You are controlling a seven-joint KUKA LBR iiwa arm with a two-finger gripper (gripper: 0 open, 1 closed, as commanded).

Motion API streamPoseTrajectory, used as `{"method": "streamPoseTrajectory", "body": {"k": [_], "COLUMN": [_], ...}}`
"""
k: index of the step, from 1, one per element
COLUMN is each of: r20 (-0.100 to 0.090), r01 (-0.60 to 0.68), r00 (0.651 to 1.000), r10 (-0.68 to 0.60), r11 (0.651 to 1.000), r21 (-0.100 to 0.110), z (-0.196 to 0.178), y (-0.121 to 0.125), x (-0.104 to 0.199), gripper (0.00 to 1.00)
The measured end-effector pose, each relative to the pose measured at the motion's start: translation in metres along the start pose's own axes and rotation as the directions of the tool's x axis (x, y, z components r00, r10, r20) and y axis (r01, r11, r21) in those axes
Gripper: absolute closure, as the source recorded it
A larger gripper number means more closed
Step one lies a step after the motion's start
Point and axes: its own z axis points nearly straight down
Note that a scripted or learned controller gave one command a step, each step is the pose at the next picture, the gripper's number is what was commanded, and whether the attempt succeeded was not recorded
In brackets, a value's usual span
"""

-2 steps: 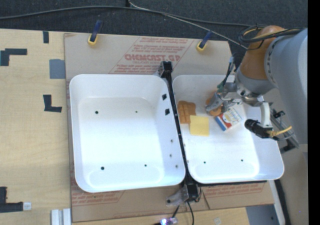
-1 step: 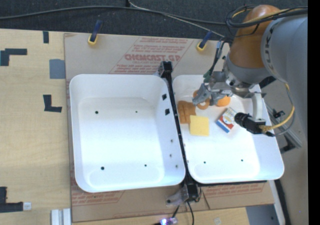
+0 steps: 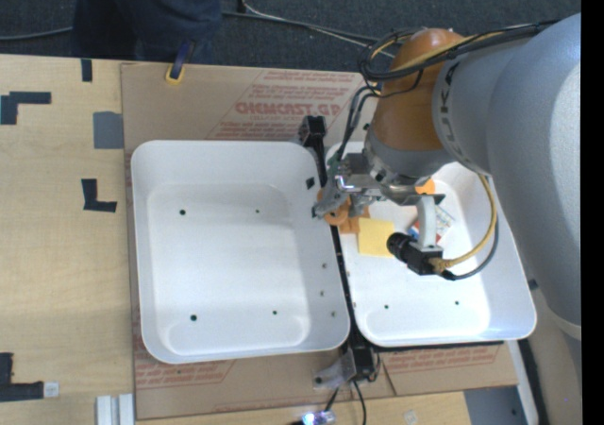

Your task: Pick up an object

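Observation:
My gripper (image 3: 345, 200) hangs over the left part of the right bin (image 3: 472, 319), close to the wall shared by the two bins. Its metal body hides the fingers. A small orange piece (image 3: 343, 220) shows just under it; I cannot tell if it is held. A yellow flat piece (image 3: 375, 237) lies in the right bin just right of the gripper. Another orange bit (image 3: 428, 188) and a white item (image 3: 436, 219) with markings lie further right, partly hidden by the arm.
The left bin (image 3: 226, 253) stands beside the right one on a cardboard sheet (image 3: 274, 102). A black cable connector (image 3: 415, 254) with a yellow cable hangs from the wrist over the right bin. The big grey arm (image 3: 528, 130) covers the right bin's far side.

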Motion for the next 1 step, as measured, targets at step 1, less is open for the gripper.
{"method": "streamPoseTrajectory", "body": {"k": [1], "r20": [0.000], "r01": [0.000], "r00": [1.000], "r10": [0.000], "r11": [1.000], "r21": [0.002], "z": [-0.0167], "y": [-0.0638], "x": [0.0699], "gripper": [1.00]}}
